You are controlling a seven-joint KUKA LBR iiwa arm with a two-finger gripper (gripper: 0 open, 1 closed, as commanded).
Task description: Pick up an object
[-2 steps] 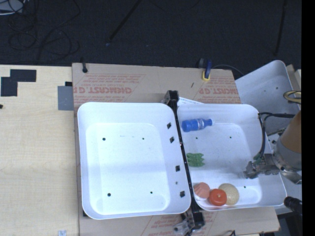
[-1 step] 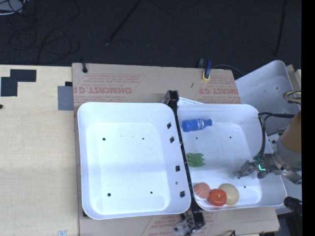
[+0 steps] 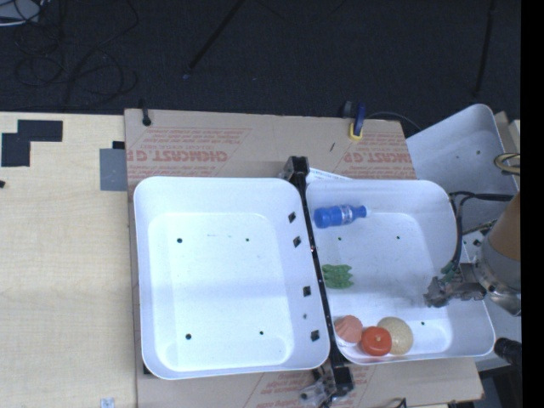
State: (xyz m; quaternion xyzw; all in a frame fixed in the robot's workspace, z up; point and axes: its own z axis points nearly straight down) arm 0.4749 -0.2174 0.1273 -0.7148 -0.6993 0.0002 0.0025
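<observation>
gripper [image 3: 438,294] state: cannot be told | position: right of green object [image 3: 337,275] | advice: descent is best centred over one item

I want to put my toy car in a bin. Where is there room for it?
The left bin has a bare floor from wall to wall. In the right bin, there is room between the blue bottle, the green thing and the gripper. Its near corner is crowded by three round things.
</observation>
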